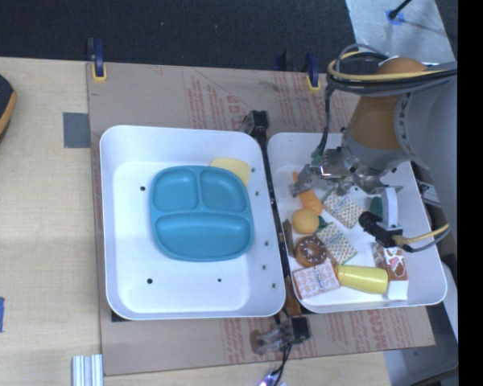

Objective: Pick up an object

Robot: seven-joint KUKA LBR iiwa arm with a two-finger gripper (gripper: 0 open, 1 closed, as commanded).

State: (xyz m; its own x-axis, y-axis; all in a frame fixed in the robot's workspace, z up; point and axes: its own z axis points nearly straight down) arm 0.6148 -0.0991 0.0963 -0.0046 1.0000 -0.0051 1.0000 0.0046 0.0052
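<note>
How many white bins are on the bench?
2. The left bin holds a blue divided plate. The right bin sits beside it, crowded with small toy food, with the arm reaching over it.

Illumination even, moderately bright, overhead — no hard shadows. White bins point(113, 215) near overexposure, wall detail washed out. Soft shadow along blue tray point(201, 212) lower edge. Dark floor point(185, 14) at top underexposed. Overall focus soft — small items in right bin point(435, 284) poorly resolved, print illegible.
</note>
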